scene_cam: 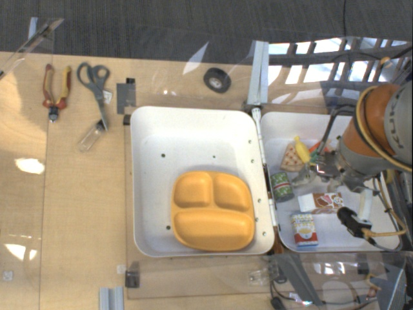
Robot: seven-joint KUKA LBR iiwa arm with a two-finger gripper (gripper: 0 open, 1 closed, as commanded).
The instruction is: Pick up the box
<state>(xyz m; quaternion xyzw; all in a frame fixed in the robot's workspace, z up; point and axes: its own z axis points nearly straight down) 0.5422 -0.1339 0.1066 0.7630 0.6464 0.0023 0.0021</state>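
Hanging over the right white bin (pixel 284 124), near its right edge: grey arm with orange band (pixel 377 131); two-finger gripper (pixel 332 166) low among items, finger state impossible to tell. Lying by the bin's front edge, apart from the gripper: small red-and-white carton box (pixel 304 230). Resting in left white bin (pixel 148 173), toward front edge: yellow three-compartment plastic tray (pixel 213 210).

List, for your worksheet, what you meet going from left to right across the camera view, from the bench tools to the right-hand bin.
Red-handled pliers → scissors → left bin holding the yellow tray → roll of black tape → green can → small red-and-white box → grey arm.
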